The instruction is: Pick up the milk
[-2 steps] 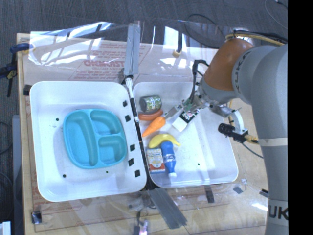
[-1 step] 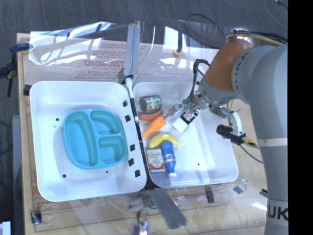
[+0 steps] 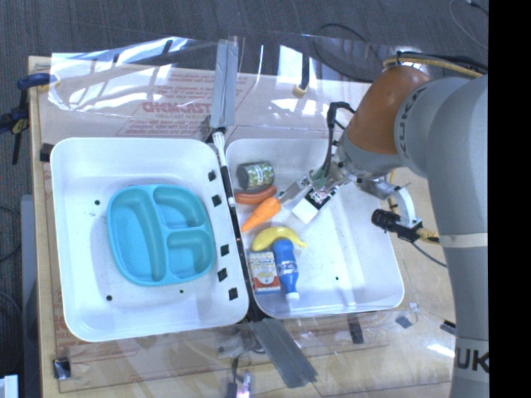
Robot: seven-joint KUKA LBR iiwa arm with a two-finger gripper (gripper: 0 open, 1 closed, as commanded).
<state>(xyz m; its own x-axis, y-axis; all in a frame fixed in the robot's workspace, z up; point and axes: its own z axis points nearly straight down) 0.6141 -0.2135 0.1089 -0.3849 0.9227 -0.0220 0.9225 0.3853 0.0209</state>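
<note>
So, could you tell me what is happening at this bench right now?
A grey robot arm reaches in from the right over the right bin, its gripper low near a carrot, a sausage and a can. The milk carton it is meant to pick up lies nearer the front of that bin, beside a blue bottle and a banana, untouched. The left bin holds a blue divided tray.
</note>
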